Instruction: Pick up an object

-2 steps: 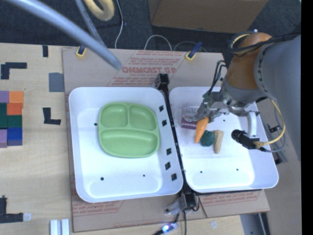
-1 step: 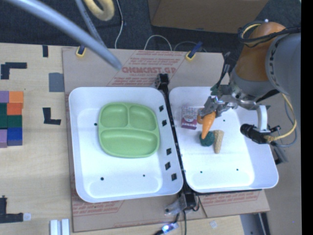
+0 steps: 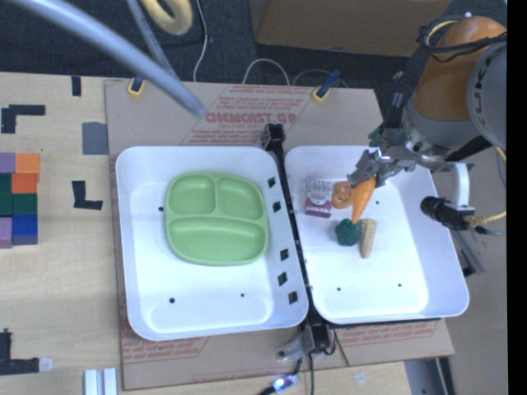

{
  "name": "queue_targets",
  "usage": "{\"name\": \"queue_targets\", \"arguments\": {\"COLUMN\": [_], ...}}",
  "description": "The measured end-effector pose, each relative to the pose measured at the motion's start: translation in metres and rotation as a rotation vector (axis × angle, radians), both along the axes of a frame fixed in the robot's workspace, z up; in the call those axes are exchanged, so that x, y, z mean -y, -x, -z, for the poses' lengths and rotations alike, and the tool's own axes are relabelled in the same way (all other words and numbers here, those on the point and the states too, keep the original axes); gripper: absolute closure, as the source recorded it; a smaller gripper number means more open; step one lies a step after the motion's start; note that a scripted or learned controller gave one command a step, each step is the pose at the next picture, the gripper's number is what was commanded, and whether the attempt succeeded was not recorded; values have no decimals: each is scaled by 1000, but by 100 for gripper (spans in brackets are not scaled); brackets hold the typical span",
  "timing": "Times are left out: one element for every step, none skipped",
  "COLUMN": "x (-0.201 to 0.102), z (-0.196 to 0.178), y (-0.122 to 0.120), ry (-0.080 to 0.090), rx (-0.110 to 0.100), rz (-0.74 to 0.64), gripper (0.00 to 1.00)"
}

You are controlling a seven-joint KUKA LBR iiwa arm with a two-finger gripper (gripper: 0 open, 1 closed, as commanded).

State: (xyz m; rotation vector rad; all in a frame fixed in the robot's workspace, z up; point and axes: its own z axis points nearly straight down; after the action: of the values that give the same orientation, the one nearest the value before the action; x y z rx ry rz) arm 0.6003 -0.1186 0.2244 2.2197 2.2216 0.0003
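The arm's gripper (image 3: 368,171) sits over the right bin (image 3: 412,295), near that bin's far edge, and its fingers (image 3: 362,174) close on the top end of an orange carrot (image 3: 361,199), which hangs tilted between them. Just left of the carrot lie a small printed packet (image 3: 318,197) and a small round orange piece (image 3: 341,193). Just below the carrot, a dark green lump (image 3: 348,233) touches a pale tan, cob-like piece (image 3: 367,237). Left of the carrot, across the divider, the left bin (image 3: 140,295) holds a light green divided plate (image 3: 217,218). Both bins rest on a cardboard-covered surface (image 3: 239,113).
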Motion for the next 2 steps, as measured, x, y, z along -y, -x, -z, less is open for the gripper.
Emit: {"name": "queue_targets", "arguments": {"x": [0,-62], "z": [-22,-13], "y": [0,3], "ry": [0,-1], "rx": [-1,-3], "rz": [-1,-4], "gripper": [100,100]}}
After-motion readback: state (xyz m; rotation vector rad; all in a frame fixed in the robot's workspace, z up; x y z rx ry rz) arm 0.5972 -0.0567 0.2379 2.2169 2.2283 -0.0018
